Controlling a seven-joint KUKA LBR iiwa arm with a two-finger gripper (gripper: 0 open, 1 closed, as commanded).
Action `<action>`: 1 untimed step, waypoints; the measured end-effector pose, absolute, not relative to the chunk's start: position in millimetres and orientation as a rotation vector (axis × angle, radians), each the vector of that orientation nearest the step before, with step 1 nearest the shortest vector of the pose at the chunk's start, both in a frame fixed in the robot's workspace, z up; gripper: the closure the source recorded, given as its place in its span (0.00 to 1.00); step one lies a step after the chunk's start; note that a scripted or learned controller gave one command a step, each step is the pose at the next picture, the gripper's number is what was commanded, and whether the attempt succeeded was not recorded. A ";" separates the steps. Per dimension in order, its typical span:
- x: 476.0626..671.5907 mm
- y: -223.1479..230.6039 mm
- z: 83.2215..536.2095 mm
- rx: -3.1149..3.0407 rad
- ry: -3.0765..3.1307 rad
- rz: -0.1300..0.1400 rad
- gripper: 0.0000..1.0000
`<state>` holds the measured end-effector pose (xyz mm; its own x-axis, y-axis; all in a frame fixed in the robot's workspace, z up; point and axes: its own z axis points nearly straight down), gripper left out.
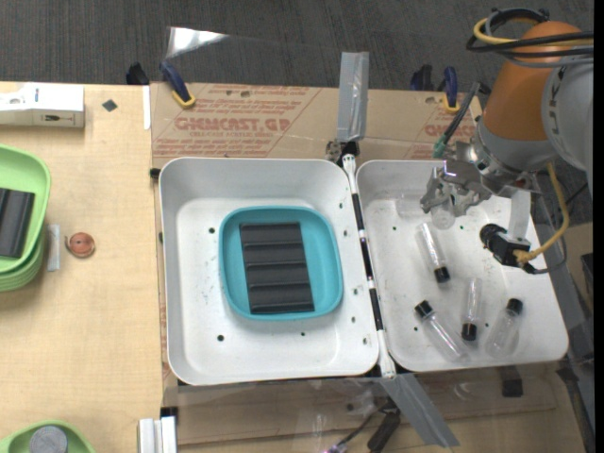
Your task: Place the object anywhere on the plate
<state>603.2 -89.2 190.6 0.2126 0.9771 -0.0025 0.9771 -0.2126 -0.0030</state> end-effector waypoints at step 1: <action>572.4 -30.7 190.6 -2.308 -2.128 0.005 1.00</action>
<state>572.4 -30.7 190.6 0.0807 0.9967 -0.0009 0.9967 -0.0807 -0.0039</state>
